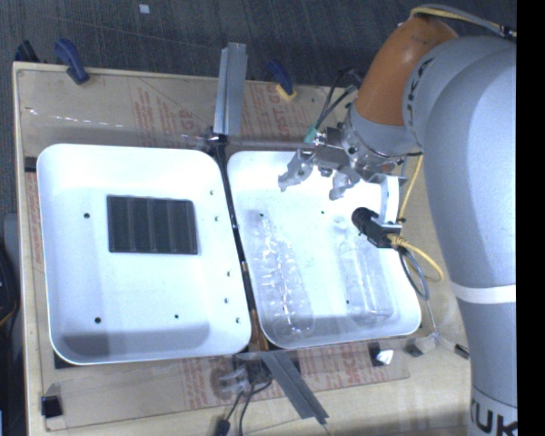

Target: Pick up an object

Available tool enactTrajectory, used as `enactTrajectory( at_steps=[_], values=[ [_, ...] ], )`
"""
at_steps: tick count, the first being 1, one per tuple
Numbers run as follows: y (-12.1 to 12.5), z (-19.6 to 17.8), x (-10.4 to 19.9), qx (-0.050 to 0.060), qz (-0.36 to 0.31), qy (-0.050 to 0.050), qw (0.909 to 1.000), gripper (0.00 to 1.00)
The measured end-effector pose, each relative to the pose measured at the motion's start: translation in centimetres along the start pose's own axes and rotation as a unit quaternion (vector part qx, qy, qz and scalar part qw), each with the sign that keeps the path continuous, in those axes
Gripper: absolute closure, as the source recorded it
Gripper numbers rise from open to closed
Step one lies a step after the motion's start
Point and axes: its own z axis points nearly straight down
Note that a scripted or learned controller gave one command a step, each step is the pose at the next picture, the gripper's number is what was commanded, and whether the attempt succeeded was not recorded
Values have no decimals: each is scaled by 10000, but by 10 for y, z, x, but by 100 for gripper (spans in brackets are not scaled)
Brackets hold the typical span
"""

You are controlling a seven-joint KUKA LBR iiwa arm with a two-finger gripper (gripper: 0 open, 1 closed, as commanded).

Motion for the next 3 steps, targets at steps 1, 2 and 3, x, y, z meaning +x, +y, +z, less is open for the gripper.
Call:
enactTrajectory(
  at_steps=[1,2,3],
  values=[
    [-61,71,-13,16,646,-1,9979,0],
    [-54,17,-54,-1,-310,-5,9995,0],
    [-64,-81,-43,-10,306,0,9995,0]
  ],
)
